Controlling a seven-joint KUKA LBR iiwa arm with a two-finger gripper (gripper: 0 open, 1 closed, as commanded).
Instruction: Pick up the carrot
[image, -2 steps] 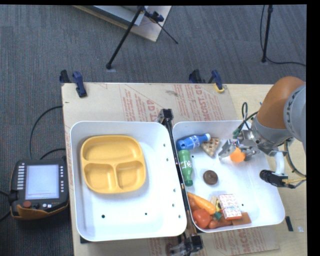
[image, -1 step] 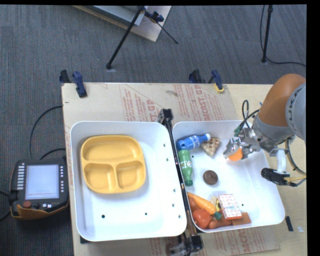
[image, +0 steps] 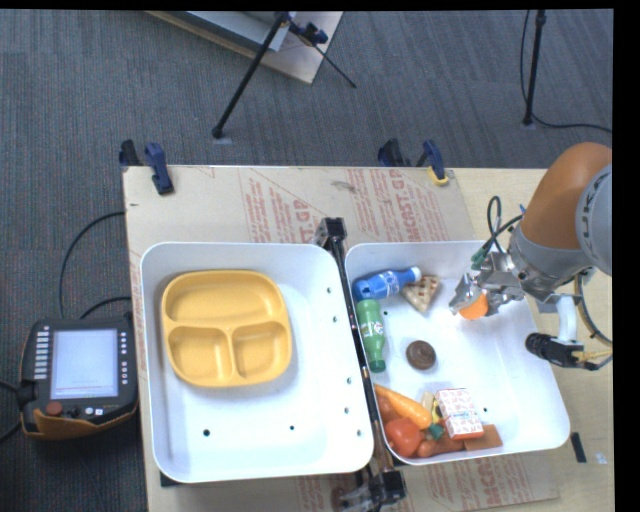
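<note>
Grey carpet is surrounding a cardboard-covered tabletop (image: 300, 200) carrying two white bins. Near the right bin's (image: 520, 370) front left corner, the carrot (image: 403, 405) is lying, its long axis running from upper left to lower right, beside a tomato (image: 403, 436) and a small box (image: 460, 412). Well apart, near the bin's far right side, the gripper (image: 478, 298) is hovering with an orange object at its jaws; whether they are pinching it cannot be told. From there the carrot is sitting toward the front left
</note>
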